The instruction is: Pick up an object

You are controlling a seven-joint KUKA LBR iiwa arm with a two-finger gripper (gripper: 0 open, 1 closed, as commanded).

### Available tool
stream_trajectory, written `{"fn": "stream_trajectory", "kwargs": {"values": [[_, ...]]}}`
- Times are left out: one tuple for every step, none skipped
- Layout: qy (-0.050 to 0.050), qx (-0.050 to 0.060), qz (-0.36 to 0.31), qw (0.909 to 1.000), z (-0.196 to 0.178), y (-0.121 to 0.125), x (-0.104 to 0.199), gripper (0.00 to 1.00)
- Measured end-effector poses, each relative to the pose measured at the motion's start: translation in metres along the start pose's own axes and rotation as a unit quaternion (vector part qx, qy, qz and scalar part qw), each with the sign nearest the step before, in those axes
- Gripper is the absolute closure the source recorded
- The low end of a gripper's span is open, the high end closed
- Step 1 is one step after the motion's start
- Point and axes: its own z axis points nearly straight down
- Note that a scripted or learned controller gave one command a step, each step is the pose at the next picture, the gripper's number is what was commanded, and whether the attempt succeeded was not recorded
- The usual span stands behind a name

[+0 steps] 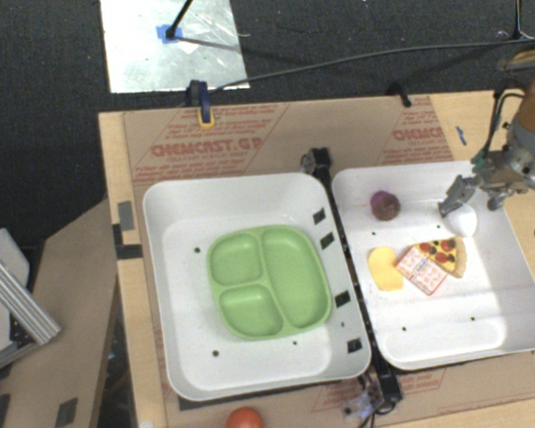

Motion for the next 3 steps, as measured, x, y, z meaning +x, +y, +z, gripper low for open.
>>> {"fn": "stream_trajectory", "kwargs": {"values": [[-0.001,-0.006,-0.002,1.0000,-0.009,0.003,0.001,0.00],[-0.002,-0.006,-0.001,1.0000,0.033,0.005,-0.004,0.00],[-0.002,-0.006,-0.001,1.0000,0.074,0.005,-0.003,0.00]]}}
